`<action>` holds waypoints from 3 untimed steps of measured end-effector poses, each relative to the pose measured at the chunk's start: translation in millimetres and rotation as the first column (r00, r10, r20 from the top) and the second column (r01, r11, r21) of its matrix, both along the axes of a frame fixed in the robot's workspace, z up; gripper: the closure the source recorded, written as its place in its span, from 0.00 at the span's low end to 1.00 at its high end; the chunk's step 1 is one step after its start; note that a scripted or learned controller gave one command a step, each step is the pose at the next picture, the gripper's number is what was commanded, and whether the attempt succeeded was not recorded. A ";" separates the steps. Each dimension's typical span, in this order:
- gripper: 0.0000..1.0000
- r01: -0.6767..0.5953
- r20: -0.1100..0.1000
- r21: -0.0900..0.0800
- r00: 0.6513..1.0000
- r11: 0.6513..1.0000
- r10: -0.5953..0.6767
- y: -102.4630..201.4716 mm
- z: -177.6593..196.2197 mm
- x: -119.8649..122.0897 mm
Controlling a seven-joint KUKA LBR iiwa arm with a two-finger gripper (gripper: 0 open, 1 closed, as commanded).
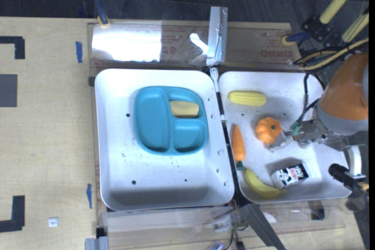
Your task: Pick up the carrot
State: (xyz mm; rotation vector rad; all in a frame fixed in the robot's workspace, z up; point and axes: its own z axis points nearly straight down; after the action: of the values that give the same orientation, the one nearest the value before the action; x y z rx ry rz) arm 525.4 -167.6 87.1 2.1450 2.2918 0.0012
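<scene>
Camera view: carrot (pixel 238 144) beside pumpkin (pixel 269 130), banana (pixel 258 183)

Orange carrot (pixel 238 144) along bin's left wall

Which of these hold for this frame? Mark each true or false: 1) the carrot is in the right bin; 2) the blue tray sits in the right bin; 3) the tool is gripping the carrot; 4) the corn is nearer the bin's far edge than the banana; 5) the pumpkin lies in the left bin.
1) True: the carrot lies along the right bin's left wall.
2) False: the blue tray sits in the left bin.
3) False: the tool is beside the pumpkin, apart from the carrot.
4) True: the corn is at the far side, the banana at the near side.
5) False: the pumpkin is in the right bin.
</scene>
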 end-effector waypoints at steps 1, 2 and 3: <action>0.00 0.002 0.006 0.002 1.000 1.000 -0.002 68.8 0.2 53.3; 0.00 -0.061 0.003 -0.003 0.998 0.998 0.061 8.0 -0.6 63.8; 0.00 -0.127 0.001 -0.001 0.992 0.992 0.127 -23.8 -1.2 113.4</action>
State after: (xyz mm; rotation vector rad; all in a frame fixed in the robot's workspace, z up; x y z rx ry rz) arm 638.8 -191.4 85.9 1.9941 2.4220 0.0018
